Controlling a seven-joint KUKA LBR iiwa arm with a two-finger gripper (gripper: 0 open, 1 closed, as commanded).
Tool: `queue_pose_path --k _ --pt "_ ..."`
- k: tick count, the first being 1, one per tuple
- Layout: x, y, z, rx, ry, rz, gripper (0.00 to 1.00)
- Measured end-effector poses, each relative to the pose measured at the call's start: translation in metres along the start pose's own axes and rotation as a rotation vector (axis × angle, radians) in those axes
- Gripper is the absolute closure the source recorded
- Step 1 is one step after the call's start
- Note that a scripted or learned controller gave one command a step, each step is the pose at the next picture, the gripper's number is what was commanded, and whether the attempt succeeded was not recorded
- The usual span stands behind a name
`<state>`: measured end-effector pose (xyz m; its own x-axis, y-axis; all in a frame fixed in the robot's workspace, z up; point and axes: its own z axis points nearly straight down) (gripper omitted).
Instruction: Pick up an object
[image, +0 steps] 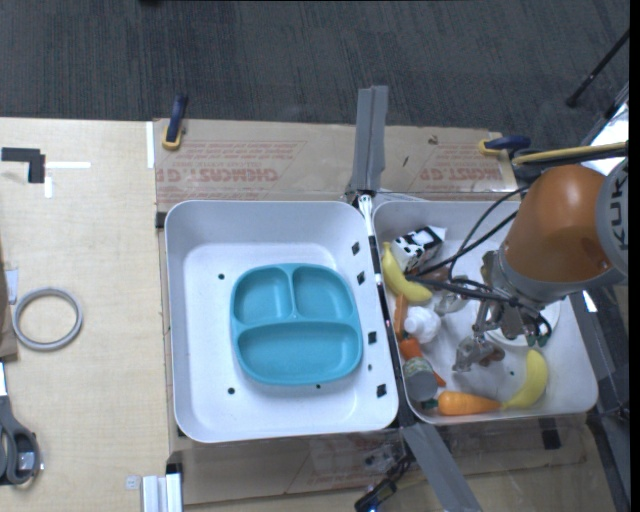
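At the near edge of the right-hand shallow white bin (585, 395), an orange plastic carrot (466, 403) is seen lying lengthwise, with a curved yellow plastic banana (531, 380) just beside it toward the near right corner. A small dark bottle-like item with an orange top (416, 372) is set against the bin's left wall, and a small white lumpy object (421, 324) is found a little farther along that wall. Over the middle of this bin the metal two-finger end effector (478, 352) is held low, pointing down at the bin floor; nothing is seen between its fingers, and how wide they stand cannot be told. Farther back, a second yellow banana (401, 281) is laid by the left wall, and a black-and-white patterned object (417, 241) is placed near the far left corner. In the left-hand shallow white bin (195, 330), a teal plastic divided plate (296, 324) is seen lying flat at the centre.
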<state>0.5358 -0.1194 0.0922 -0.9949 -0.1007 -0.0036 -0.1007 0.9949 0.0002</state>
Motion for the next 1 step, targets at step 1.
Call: queue_pose_path --k 1 --pt "0.0459 -0.0788 -0.1369 0.002 -0.002 -0.039 0.00"
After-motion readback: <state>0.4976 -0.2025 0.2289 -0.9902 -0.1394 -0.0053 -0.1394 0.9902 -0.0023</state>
